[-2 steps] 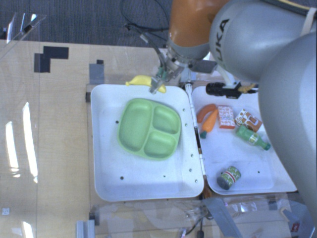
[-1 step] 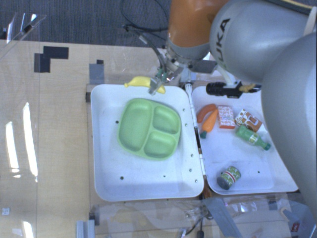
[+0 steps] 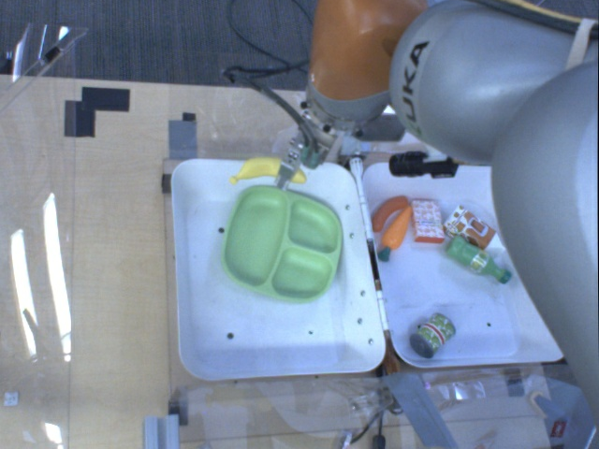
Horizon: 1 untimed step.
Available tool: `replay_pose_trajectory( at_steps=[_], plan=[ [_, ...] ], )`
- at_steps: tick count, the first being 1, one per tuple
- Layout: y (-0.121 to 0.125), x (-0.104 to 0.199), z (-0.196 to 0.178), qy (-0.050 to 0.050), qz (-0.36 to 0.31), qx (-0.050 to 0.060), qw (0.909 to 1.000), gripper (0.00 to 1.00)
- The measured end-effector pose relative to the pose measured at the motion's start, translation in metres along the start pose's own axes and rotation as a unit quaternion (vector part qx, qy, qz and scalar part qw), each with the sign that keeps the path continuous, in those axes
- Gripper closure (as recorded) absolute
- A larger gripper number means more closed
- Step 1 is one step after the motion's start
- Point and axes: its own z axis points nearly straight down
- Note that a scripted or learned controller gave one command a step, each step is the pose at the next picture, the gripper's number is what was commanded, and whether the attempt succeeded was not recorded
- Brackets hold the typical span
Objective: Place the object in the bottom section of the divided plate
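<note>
My claw [image 3: 298, 162] hangs over left bin's [image 3: 201, 344] far edge, tips at banana [image 3: 263, 168]; spread or pinching, cannot tell. Banana lies just beyond green divided plate [image 3: 281, 243], outside it. Bottom section awaits; likely pickup stage.

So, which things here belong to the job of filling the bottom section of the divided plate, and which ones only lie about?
Belong to the job:
- green divided plate in the left bin
- yellow banana beside the plate's far edge
- gripper close over the banana

Only lying about, all in the right bin:
- carrot
- sausage
- small red-and-white box
- brown-and-white carton
- green bottle
- can
</note>
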Motion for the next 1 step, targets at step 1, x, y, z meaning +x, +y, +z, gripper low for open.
replay_pose_trajectory(
  at_steps=[1],
  plan=[
    [-0.0360, 0.0321, -0.0450, 0.000, 0.013, 0.000, 0.9999, 1.00]
  ],
)
